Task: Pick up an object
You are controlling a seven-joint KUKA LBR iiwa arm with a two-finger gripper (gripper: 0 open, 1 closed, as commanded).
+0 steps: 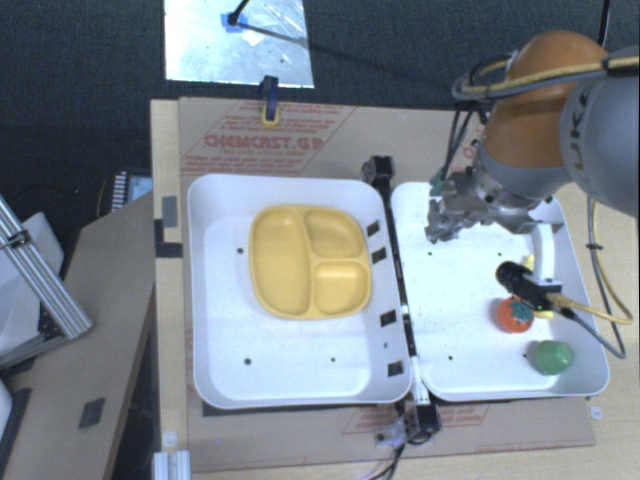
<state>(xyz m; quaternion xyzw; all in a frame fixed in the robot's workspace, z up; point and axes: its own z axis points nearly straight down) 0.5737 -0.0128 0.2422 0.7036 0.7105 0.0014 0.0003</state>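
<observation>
Reaching into right bin (480,386) with my end effector (445,222), couldn't tell its grip state; nothing visibly held, orange object (514,315) and green ball (550,356) lay well apart, pickup remained.

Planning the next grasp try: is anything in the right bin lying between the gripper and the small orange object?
Nothing visible does. The gripper hangs over the far left of the right bin; the orange object lies toward its near right, bare floor between. The green ball sits beyond it.
</observation>
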